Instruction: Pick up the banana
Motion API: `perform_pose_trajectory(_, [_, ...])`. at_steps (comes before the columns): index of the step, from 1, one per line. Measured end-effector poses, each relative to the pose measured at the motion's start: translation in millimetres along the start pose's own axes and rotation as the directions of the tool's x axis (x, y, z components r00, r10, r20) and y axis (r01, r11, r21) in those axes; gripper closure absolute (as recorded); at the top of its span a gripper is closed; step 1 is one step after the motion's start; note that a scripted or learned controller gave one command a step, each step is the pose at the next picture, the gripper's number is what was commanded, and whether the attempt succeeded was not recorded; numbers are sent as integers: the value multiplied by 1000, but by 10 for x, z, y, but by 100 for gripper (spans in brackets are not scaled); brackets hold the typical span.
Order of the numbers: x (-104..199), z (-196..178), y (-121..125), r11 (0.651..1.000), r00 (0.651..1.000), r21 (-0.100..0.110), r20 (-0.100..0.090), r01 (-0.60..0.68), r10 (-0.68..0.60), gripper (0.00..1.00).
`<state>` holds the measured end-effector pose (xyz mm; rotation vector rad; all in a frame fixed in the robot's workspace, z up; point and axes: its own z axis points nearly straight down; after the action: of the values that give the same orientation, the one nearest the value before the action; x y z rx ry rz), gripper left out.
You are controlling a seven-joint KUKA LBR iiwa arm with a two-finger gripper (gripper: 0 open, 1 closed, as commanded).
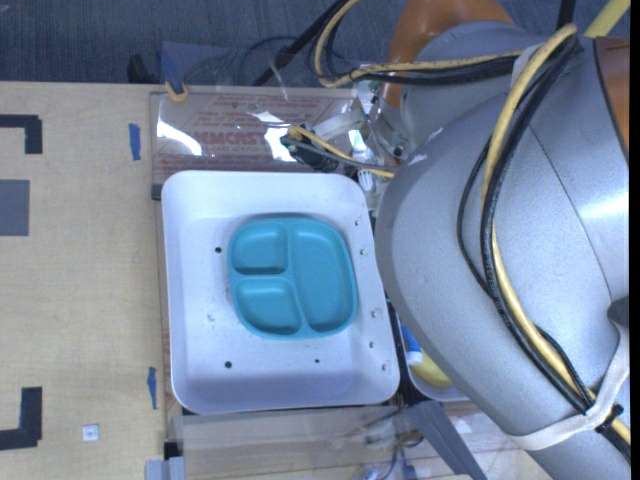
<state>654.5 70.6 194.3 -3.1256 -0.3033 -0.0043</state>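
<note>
Camera view gives you the left white bin (190, 298) in full, and inside it, lying flat near the middle, a teal divided plate (293, 276) with three compartments, each bare. To the right of that bin, the grey arm (500, 238) covers most of the second bin, with yellow and black cables (500, 258) looped over its body. Just past the left bin's lower right corner, you can see a small yellow patch, likely the banana (432, 372), peeking from under the arm. Whether the claw is wide or narrow, you cannot tell here.
</note>
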Motion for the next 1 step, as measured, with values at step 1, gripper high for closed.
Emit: perform_pose_trajectory(1, [-55, 98, 590, 1000, 1000, 0, 7, 7, -7, 100])
